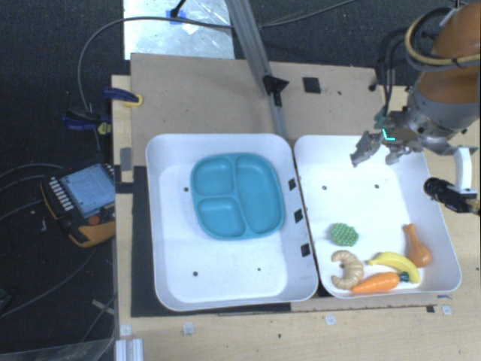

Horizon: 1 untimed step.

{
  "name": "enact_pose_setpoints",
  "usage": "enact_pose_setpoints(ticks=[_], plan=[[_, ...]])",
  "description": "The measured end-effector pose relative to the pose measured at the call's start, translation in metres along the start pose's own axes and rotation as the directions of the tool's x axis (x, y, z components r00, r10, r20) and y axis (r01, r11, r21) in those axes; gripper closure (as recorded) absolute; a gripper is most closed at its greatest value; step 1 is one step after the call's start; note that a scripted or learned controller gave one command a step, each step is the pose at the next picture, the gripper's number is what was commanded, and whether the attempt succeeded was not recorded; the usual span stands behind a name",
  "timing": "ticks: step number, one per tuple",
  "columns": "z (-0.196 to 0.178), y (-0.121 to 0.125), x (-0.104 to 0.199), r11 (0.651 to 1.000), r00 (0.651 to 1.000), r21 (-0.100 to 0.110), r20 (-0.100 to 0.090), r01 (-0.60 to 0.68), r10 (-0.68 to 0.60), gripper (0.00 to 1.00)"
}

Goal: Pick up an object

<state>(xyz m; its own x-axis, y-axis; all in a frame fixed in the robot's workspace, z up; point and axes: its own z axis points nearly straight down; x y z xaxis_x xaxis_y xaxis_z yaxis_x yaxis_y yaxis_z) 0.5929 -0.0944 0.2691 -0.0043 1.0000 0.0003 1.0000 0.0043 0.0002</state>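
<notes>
White right bin (376, 201), gripper (379, 151) open and holding nothing above its far edge, green ball (344, 235), croissant (346, 268), carrot (375, 283), banana (394, 262), drumstick (416, 246) crowd its near corner, wide bare floor between.

My arm reaches in from right, orange band up top; my gripper (379, 150) hangs low, fingers spread, nothing between.
</notes>
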Motion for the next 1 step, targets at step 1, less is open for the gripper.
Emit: enact_pose_setpoints(ticks=[1], plan=[[-0.0010, 0.0004, 0.0000, 1.000, 1.000, -0.002, 0.000, 0.000, 0.000, 0.00]])
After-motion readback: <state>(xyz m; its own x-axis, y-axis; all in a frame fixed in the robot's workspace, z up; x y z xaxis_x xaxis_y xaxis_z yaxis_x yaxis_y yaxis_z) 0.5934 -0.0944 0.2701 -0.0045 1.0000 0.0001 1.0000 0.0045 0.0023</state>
